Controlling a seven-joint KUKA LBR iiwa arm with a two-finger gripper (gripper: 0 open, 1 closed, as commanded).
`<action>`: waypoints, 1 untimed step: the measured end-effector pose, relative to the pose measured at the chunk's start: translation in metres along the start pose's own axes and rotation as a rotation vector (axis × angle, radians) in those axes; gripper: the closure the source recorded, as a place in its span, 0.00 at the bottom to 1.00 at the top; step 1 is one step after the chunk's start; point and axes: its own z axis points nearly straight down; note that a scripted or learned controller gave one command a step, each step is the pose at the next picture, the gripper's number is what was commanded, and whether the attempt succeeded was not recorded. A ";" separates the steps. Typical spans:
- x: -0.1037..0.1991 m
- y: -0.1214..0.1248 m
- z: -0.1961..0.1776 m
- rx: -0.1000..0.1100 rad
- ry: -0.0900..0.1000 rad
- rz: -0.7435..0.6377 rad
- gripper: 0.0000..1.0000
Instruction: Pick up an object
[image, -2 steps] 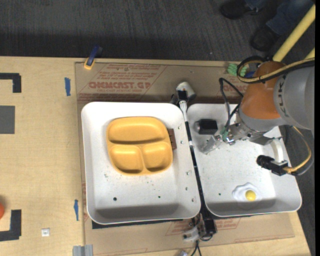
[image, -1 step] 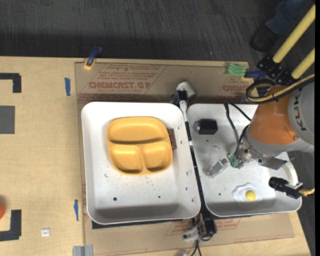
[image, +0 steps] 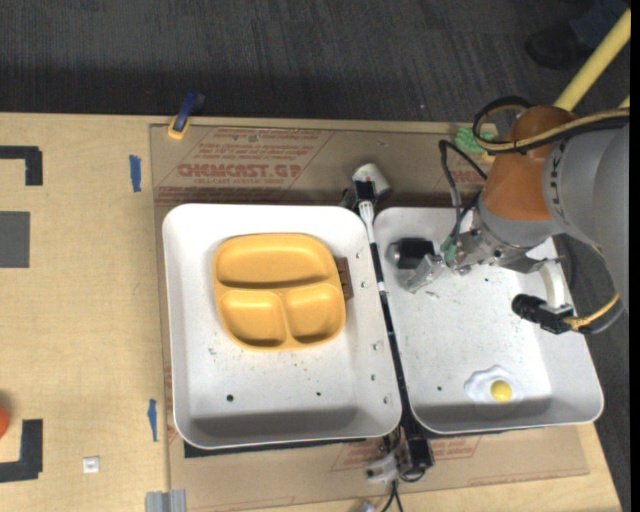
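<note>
Over the right bin (image: 570, 400) the arm (image: 580, 190) reaches in from the right, its orange band sitting above the wrist. Its hand (image: 425, 270) hangs low in that bin's upper left corner, close to the wall shared with the left bin (image: 190, 330). Whether the hand is open or closed cannot be told at this slant, and nothing can be seen gripped in it.

Both bins sit touching, side by side, on the tabletop (image: 80, 300). Lying in the left bin, a little above its middle, is a yellow tray (image: 280, 290) with three compartments, flat and right way up. Far smaller, a fried-egg toy (image: 493, 386) rests near the right bin's front edge, well apart from the hand.

As the task names no single object, either would serve. The egg is in the bin where the hand already is, but it looks thin and flat, so the hand would probably need to come straight down and bracket it squarely. The tray's raised rim likely offers a firmer pinch. Judged so, the step in hand is the approach, with no grasp made yet.
</note>
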 end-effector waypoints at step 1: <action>0.019 -0.064 0.000 0.002 0.001 -0.068 0.00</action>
